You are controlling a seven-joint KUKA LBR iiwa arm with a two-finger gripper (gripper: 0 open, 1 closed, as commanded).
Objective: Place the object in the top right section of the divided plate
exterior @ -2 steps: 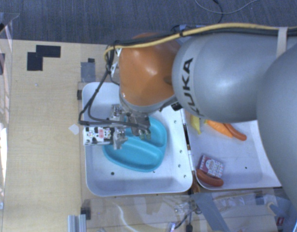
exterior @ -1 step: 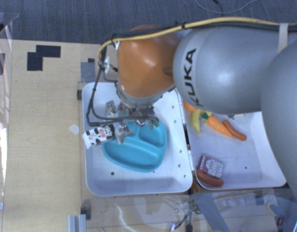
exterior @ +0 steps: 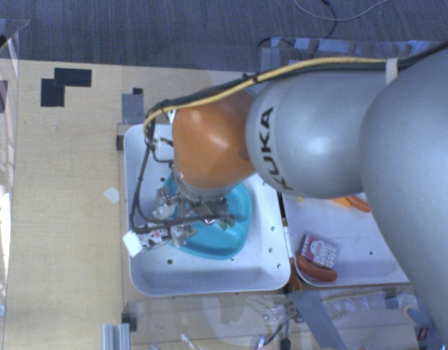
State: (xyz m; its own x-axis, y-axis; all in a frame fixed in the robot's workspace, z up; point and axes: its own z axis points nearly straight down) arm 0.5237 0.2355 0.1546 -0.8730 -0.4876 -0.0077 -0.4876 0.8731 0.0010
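Note:
A blue divided plate (exterior: 225,233) lies in the left white bin (exterior: 209,277); the arm covers most of it, so only its lower and right parts show. My gripper (exterior: 189,217) hangs right over the plate's left half, beneath the orange wrist band (exterior: 209,148). The arm and the wrist hardware hide the fingers and whatever lies under them. I can make out no object on the visible part of the plate.
The right bin (exterior: 369,265) holds a small red packet (exterior: 317,250), a brown sausage-like item (exterior: 316,270) at its front left, and an orange item (exterior: 352,203) partly under the arm. The big grey arm covers the upper right of the scene. Tan bench lies to the left.

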